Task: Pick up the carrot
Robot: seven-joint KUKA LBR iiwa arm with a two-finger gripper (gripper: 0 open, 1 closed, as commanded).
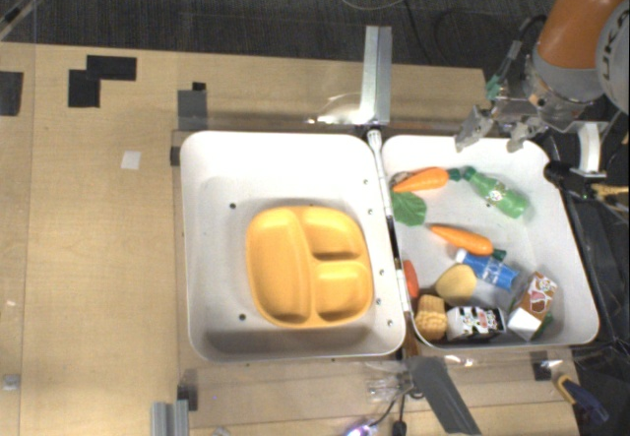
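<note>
Two orange carrots lie in the right bin [566, 218]. One carrot [421, 179] with a green top rests near the bin's back left. The other carrot [462, 238] lies in the middle of the bin. My gripper [495, 132] hangs above the bin's back rim, to the right of the first carrot and apart from it. Its two fingers are spread, with nothing between them.
A yellow divided plate [307, 264] sits in the left bin [212, 188]. The right bin also holds a green bottle [496, 193], a green leaf piece [409, 209], a blue bottle [489, 273], a potato [455, 281], corn [429, 313] and small cartons [532, 304].
</note>
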